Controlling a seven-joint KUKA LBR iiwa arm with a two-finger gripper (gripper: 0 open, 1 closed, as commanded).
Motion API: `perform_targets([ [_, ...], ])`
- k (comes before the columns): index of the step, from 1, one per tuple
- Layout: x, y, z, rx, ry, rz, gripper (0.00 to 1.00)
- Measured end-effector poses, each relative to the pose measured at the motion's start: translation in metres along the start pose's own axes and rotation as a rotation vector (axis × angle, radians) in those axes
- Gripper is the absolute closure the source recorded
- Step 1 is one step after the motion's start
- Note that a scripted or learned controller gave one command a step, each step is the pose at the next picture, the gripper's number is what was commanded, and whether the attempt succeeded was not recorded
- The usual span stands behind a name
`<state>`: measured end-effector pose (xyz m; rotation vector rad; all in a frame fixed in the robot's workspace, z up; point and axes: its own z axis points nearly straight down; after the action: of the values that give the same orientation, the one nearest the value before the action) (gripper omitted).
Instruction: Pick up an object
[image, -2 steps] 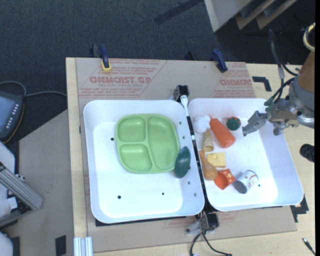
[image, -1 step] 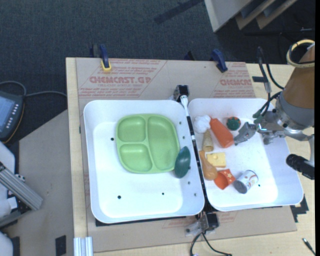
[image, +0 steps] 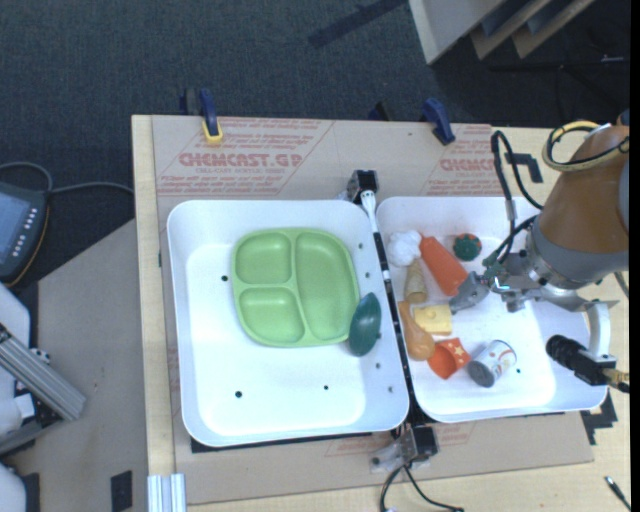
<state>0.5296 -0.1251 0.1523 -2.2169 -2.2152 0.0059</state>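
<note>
Lower right of frame: silver can (image: 492, 361) on its side in the right bin (image: 520, 400), red piece (image: 450, 356) and yellow block (image: 433, 320) just left. Mid right: gripper (image: 470, 293) low over the bin, fingers spread, holding nothing; pick not yet made. Nearest target, orange carrot (image: 441, 263), long axis upper-left to lower-right, lower end toward gripper. Further left: green tray (image: 295, 287) in the left bin (image: 200, 300).

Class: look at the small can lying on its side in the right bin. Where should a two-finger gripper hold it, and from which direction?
Grip the can across the middle of its round body, coming straight down from above. It lies on its side, apart from the red piece beside it, so the fingers probably have room on both curved sides.
</note>
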Motion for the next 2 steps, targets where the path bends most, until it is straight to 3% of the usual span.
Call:
perform_targets([
  [1,-0.0018,-0.0020,0.0605,-0.008,0.000,0.002,0.00],
  [2,-0.0007,0.0007,0.0635,-0.012,0.001,-0.001,0.00],
])
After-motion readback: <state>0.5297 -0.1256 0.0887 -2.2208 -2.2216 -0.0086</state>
